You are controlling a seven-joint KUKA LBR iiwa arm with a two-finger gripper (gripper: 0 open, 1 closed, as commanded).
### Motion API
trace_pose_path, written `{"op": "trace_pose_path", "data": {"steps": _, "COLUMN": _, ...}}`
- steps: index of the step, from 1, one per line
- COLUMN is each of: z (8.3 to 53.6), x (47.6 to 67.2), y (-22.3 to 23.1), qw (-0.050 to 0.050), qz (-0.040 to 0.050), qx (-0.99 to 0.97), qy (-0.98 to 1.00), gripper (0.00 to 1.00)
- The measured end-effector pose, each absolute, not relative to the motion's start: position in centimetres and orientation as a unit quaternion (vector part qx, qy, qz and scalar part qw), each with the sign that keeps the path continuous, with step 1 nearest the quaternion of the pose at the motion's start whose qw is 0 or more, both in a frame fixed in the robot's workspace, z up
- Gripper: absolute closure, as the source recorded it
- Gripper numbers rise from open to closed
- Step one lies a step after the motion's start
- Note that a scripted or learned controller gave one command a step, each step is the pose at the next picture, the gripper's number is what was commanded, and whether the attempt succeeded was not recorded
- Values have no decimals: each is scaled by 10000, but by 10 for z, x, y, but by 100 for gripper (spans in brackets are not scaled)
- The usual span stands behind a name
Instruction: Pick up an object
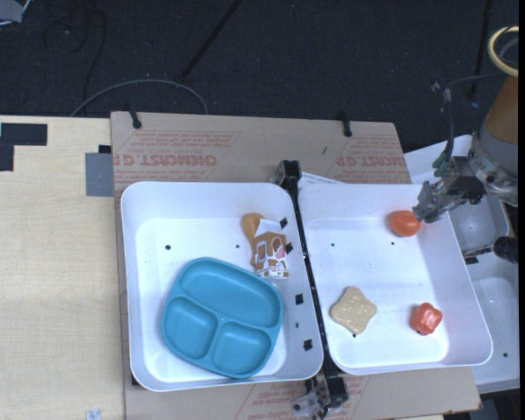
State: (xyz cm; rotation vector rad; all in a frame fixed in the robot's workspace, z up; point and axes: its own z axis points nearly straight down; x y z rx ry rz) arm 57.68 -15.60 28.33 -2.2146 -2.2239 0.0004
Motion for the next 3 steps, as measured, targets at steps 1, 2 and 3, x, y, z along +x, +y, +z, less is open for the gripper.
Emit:
{"op": "trace_pose_path", "data": {"steps": 1, "z": 264, "x": 559, "y": -113, "qw": 28, "qz": 12, "qx": -7060, "qy": -7082, "gripper": 100}}
{"op": "trace_pose_path", "data": {"steps": 2, "z": 250, "x": 536, "y": -58, "qw": 32, "qz": 12, "qx": -7055, "qy": -7087, "gripper": 100}}
{"op": "trace_pose_path", "data": {"steps": 3, "z": 232, "x": 521, "y": -10, "qw": 31, "qz": 16, "qx": -7057, "qy": -7085, "gripper": 100}}
